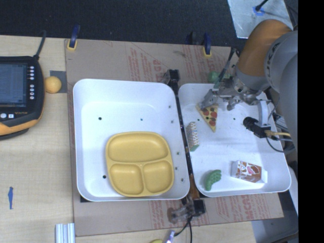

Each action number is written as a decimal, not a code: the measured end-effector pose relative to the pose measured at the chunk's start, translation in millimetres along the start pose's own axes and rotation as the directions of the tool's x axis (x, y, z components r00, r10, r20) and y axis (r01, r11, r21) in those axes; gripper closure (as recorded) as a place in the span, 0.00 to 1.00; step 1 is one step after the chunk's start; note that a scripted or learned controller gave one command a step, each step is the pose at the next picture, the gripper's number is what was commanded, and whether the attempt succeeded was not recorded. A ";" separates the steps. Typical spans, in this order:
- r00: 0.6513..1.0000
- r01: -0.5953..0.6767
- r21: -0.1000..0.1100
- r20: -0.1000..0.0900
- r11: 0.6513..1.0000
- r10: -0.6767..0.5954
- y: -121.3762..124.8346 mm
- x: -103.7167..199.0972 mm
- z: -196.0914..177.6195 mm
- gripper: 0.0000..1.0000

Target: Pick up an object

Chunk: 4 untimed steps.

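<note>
The right bin point(273, 156) holds several small things. A toy pizza slice point(210, 117) lies near its back left. A striped grey piece point(192, 134) rests by the left wall, a green pod-shaped toy point(212, 178) near the front, and a small brown-and-white carton point(248, 171) at front right. My gripper point(218, 103) hangs over the bin's back part, just behind and to the right of the pizza slice. Its fingers point(207, 102) look spread, one of them close to the slice's crust end, with nothing between them.
The left bin point(91, 100) holds a yellow divided tray point(139, 163). A control pendant point(17, 97) and a yellow ball point(52, 84) lie on the bench at left. A black cable end point(253, 125) hangs over the right bin near the arm.
</note>
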<state>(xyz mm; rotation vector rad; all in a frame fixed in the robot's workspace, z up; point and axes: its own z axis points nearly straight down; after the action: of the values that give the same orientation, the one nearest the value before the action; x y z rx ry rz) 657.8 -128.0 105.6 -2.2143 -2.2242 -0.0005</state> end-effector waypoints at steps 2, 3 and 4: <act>1.000 -0.002 -0.001 0.002 1.000 0.002 -1.1 7.2 13.3 0.00; 1.000 0.000 0.002 0.002 1.000 0.000 -1.5 20.3 13.7 0.00; 1.000 0.001 -0.001 0.001 1.000 -0.001 0.2 19.5 -0.1 1.00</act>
<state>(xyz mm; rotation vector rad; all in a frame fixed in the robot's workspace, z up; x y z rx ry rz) 657.9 -108.5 105.7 -2.2142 -2.2265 -0.0001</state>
